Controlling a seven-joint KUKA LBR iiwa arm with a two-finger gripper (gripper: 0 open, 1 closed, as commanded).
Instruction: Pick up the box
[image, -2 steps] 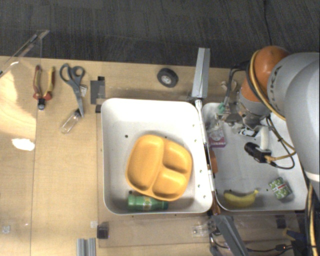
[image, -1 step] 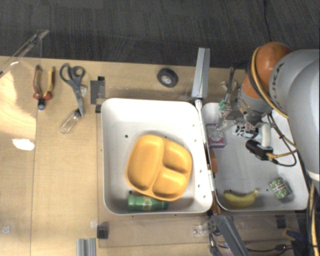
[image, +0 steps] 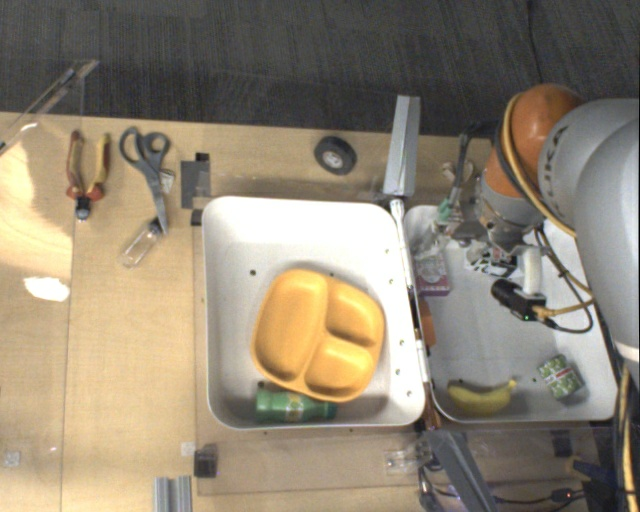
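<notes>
A small green and white box (image: 560, 377) lies near the right wall of the right bin (image: 500, 335). A second, small pinkish boxy item (image: 433, 280) rests against that bin's left wall. My gripper (image: 442, 222) hangs low over the bin's upper left corner, just above the pinkish item and far from the green box. The grey arm with its orange band (image: 535, 120) comes in from the upper right.
A banana (image: 480, 395) lies along the right bin's front wall. The left bin (image: 230, 300) holds a yellow divided plate (image: 320, 333) and a green can (image: 292, 405). Scissors (image: 150, 165), pliers (image: 85, 170) and a tape roll (image: 335, 154) lie on the bench behind.
</notes>
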